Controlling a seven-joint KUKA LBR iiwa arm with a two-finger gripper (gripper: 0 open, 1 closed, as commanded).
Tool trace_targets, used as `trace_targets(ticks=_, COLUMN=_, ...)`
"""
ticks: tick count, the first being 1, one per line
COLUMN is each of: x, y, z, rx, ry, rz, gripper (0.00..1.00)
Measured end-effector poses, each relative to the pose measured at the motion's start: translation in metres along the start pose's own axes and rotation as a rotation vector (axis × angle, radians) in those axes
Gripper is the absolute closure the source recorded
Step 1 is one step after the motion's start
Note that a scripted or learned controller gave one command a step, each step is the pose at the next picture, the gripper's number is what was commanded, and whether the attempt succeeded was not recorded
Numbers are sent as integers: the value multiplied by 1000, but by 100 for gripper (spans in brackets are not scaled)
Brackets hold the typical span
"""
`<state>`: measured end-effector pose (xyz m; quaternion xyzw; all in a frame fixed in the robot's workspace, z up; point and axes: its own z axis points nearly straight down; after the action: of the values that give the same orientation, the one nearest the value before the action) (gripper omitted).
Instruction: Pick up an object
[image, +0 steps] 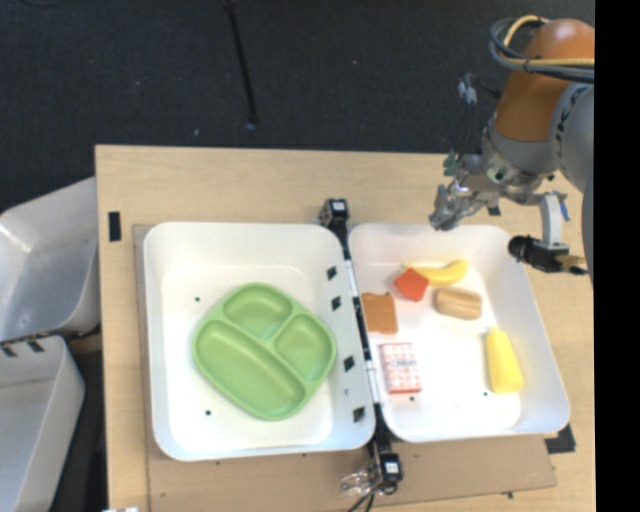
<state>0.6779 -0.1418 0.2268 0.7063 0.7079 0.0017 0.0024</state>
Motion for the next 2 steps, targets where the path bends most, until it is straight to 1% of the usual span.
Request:
trace_targets(ticks=1, x=-2, y=1, z=-55, rx=-1, ry=-1, rz=-1, gripper=100)
trace_targets(ticks=2, x=47, y=-19, z=-60, rx=4, ry=0, rz=-3, gripper=100)
